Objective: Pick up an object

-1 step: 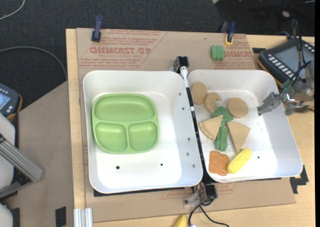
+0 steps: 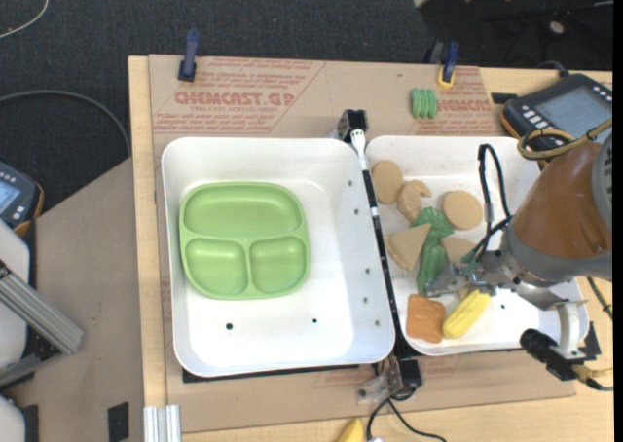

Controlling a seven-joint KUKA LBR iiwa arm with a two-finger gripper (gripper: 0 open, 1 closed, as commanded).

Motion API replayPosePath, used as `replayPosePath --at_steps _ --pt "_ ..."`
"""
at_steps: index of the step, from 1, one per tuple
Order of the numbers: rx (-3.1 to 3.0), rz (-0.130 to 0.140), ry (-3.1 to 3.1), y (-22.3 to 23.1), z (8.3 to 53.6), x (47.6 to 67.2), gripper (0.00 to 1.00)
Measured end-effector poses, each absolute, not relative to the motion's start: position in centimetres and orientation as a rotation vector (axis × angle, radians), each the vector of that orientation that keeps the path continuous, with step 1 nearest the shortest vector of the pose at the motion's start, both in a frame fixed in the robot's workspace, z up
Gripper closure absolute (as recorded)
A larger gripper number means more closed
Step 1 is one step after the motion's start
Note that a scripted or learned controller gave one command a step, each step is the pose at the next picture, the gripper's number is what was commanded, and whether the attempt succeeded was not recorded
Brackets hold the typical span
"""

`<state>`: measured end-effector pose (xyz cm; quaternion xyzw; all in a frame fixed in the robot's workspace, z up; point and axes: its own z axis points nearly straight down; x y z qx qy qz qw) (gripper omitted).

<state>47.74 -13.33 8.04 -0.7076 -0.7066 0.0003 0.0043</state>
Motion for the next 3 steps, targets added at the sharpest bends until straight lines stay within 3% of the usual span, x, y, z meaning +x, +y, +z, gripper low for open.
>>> replayPosePath --at_steps 1,2,3 --pt "-2.217 -0.004 -2.229 -9.3 8.5 53.6 0.0" --pt "-2.224 -0.001 -2.222 -9.6 9.5 53.4 1.0" --pt "-2.226 -0.002 -2.223 -9.6 10.5 53.4 1.0"
